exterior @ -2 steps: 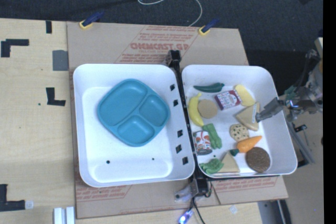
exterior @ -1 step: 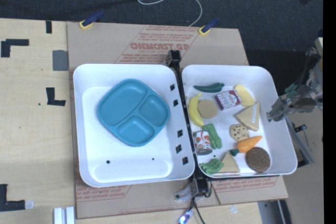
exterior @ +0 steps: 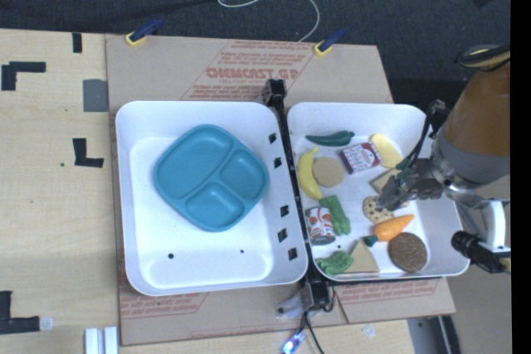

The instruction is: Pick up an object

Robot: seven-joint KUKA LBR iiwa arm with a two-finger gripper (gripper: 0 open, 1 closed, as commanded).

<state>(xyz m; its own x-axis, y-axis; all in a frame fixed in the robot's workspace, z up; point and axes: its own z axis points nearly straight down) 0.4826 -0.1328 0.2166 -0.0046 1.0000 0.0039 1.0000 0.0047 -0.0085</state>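
Note:
The right bin [exterior: 406,116] holds several toy foods: a green chili [exterior: 330,138], a banana [exterior: 308,175], a tan round bun [exterior: 328,172], a red and white packet [exterior: 359,157], a yellow lemon [exterior: 386,149], a speckled cookie [exterior: 377,210], an orange carrot [exterior: 393,227] and a brown patty [exterior: 407,251]. My gripper [exterior: 392,193] reaches in from the right and hangs low over the bin's right half. It sits just above the cookie and below the lemon. Nothing can be seen held in it.
A blue sectioned plate [exterior: 211,177] lies in the left bin [exterior: 133,178]. A small can [exterior: 320,225], a green vegetable [exterior: 335,213], a leafy green piece [exterior: 334,264] and a sandwich wedge [exterior: 363,259] crowd the right bin's near left. A divider [exterior: 286,170] separates the bins.

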